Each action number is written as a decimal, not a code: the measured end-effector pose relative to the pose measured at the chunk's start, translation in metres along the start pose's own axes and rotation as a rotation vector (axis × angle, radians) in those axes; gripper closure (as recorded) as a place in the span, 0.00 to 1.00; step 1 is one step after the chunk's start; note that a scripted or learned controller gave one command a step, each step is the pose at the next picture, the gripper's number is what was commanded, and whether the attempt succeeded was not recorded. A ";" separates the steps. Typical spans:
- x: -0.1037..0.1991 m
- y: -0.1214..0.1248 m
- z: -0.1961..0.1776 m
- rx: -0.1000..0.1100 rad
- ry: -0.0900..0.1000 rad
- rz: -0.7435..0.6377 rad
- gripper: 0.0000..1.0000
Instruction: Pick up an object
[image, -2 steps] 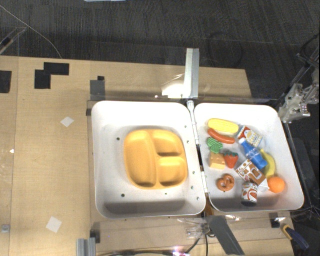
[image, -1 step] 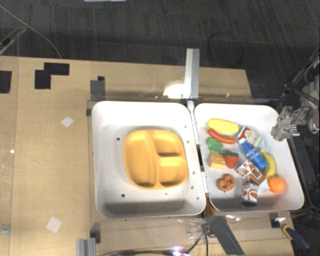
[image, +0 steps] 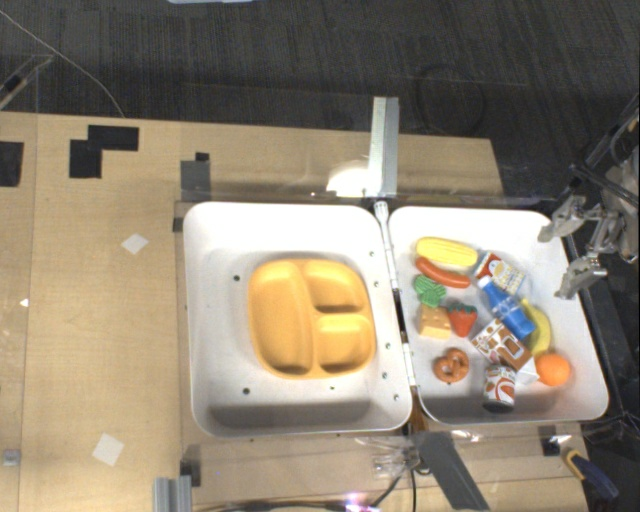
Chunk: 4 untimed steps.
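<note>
With the open, empty metal two-finger gripper (image: 580, 245) at right of frame, best to descend on the round orange plastic fruit (image: 553, 370) lower right.

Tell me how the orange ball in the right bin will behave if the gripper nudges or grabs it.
The orange ball looks round, so a nudge would probably roll it. It sits near the right bin wall, which may stop it. Its smooth curve could slip from the gripper.

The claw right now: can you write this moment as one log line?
claw: over right bin edge | holding: nothing seen | toy food: in right bin | yellow tray: left bin
</note>
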<state>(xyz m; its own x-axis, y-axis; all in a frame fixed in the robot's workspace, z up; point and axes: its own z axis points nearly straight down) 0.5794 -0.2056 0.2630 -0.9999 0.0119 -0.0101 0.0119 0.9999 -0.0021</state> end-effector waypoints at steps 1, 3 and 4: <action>0.000 0.000 0.000 0.000 0.000 0.000 0.00; -0.024 0.057 0.149 -0.003 -0.037 0.355 0.00; -0.082 0.063 0.153 0.001 -0.018 0.650 0.00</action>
<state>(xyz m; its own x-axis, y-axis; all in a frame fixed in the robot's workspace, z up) 0.6633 -0.1438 0.1105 -0.7882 0.6148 -0.0265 0.6148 0.7886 0.0090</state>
